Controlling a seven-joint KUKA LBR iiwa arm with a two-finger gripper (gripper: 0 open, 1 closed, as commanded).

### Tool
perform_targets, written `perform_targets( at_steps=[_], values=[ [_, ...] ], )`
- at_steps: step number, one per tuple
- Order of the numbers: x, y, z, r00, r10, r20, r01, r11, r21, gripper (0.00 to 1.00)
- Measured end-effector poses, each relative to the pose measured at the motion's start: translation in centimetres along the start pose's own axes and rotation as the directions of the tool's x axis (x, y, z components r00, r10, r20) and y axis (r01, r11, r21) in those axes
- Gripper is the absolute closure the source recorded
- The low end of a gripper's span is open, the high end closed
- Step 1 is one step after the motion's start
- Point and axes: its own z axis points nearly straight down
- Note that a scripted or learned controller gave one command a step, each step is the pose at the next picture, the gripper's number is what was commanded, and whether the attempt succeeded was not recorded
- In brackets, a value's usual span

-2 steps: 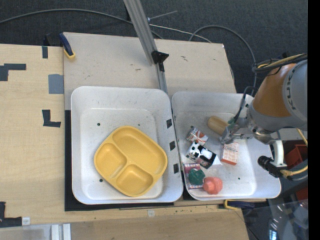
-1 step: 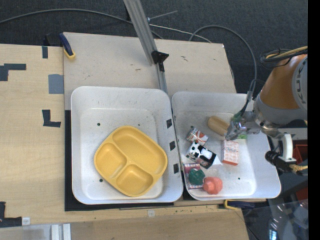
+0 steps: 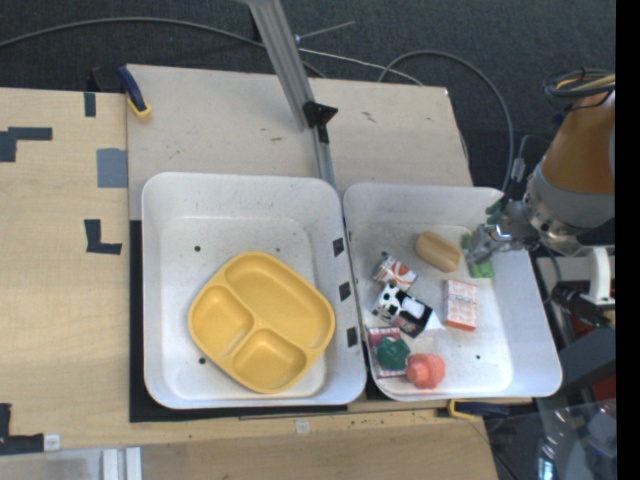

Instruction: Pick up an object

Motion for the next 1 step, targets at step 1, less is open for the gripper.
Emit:
perform_targets(
  at_steps=[1],
  values=[
    [4.88,1.18,-1.31,1.0,-0.005,-0.003,0.005,1.0,0.003,1.0]
  ],
)
